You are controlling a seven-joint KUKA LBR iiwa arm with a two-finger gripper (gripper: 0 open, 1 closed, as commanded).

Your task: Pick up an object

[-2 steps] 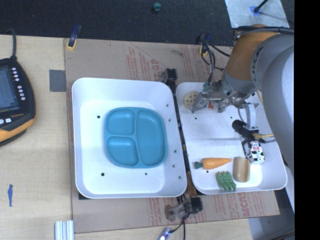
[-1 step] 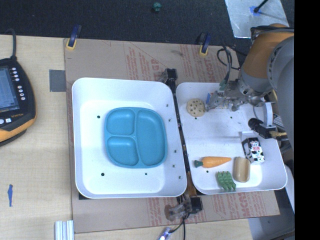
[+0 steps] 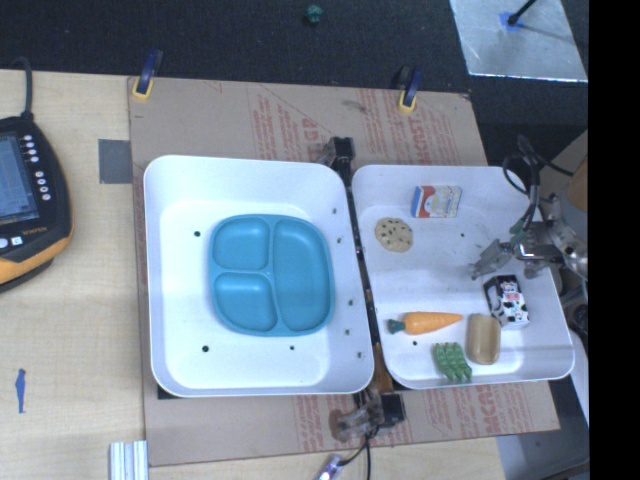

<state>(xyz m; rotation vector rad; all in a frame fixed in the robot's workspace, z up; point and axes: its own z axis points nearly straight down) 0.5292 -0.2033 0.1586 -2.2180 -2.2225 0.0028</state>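
Observation:
The right bin holds several small objects. A red, white and blue carton lies near the back, with a round cookie to its left. An orange carrot lies near the front. Beside it are a green bumpy piece and a tan bread-like piece. A small black and white object sits by the right wall. My gripper reaches in from the right, low over the bin floor, just above the black and white object and apart from it. Nothing shows held in it.
The left bin holds a blue divided plate. A teach pendant lies on the bench at the far left. Clamps hold the cardboard sheet at the back.

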